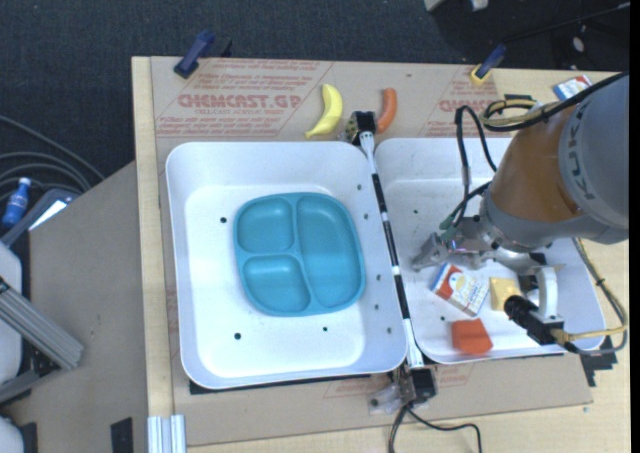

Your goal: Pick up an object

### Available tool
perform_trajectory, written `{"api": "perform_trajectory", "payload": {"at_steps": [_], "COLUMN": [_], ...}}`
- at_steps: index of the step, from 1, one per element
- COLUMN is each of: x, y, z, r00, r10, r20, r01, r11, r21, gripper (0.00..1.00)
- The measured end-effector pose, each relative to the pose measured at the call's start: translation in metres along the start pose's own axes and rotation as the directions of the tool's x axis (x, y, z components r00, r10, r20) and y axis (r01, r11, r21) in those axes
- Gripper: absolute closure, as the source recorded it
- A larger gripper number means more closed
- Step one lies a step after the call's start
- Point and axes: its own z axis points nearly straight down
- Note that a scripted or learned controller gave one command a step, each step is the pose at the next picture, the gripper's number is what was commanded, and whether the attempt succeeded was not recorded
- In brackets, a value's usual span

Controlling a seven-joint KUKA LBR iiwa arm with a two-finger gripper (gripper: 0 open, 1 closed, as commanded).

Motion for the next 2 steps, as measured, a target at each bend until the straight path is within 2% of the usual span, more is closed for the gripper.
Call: {"api": "perform_trajectory", "payload": {"at_steps": [1, 2], "x": [0.000, 0.026], "y": [0.000, 0.043], "z": [-0.010, -0.101], "r00": [1.000, 1.000], "r10": [0.001, -0.002], "r20": [0.000, 0.001], "r01": [-0.001, 0.002], "r11": [1.000, 1.000], "r21": [-0.002, -0.004], "gripper": [1.00, 1.00]}}
